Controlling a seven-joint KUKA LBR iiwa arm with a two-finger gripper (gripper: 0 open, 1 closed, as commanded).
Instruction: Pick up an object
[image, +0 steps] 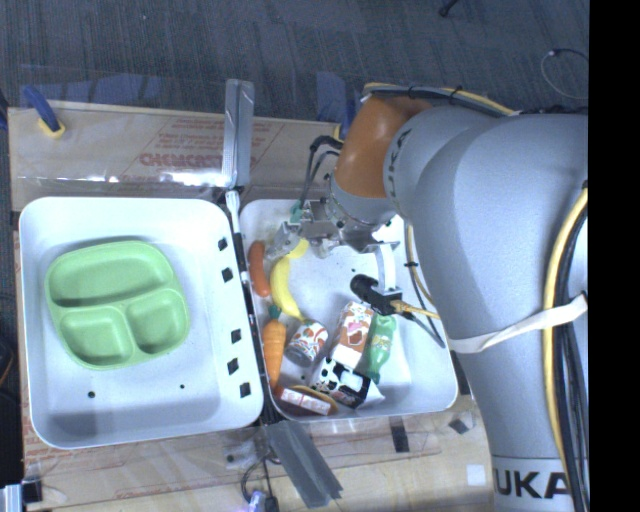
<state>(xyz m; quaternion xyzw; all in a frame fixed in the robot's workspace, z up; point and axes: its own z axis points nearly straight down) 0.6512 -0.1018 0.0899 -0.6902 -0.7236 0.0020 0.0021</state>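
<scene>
The right bin (425, 395) holds a heap of small items. A yellow banana (283, 288) lies along its left side, with a red sausage (258, 268) beside it against the wall. Below them are an orange carrot (273, 348), a small printed can (305, 343), a white and orange carton (352, 335), a green bottle (381, 345) and a black and white pack (340, 384). My gripper (302, 232) hangs low over the far left part of this bin, right at the banana's upper end. Nothing is visibly held.
The left bin (60, 410) carries a green divided plate (118, 302). A metal divider with black clips (238, 330) separates the two bins. The bulky grey arm (490, 230) covers the right bin's right side. A flat brown bar (303, 400) lies by the front wall.
</scene>
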